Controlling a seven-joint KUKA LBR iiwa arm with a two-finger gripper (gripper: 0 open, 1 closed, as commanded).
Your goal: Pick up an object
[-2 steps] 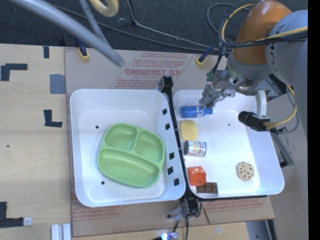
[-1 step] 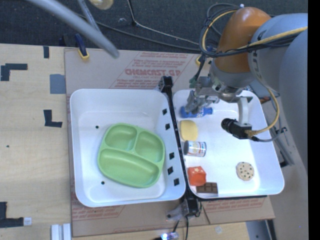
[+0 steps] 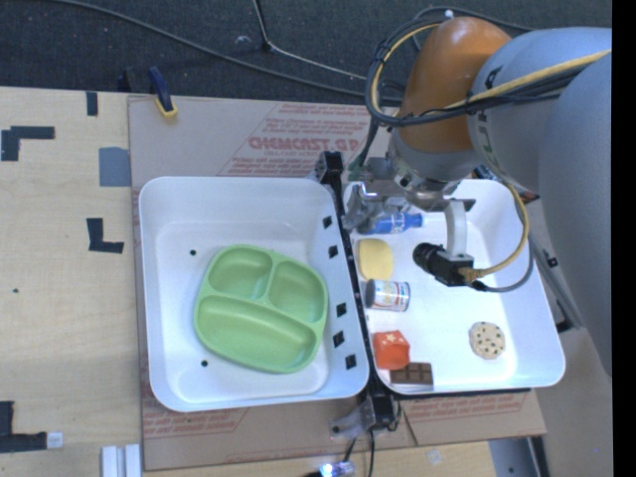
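Two bins sit side by side. Left bin [image 3: 164, 227] holds a green tray [image 3: 261, 308], well left of the gripper [image 3: 383, 205]. Right bin [image 3: 532, 361]: gripper at its far-left corner, its state cannot be told. Blue item [image 3: 405, 224] lies just beside it. Nearer the camera from the gripper run a yellow piece [image 3: 376, 258], can [image 3: 388, 294], orange block [image 3: 391, 348] and chocolate [image 3: 411, 374]. Cookie [image 3: 486, 340] lies apart, to the right.
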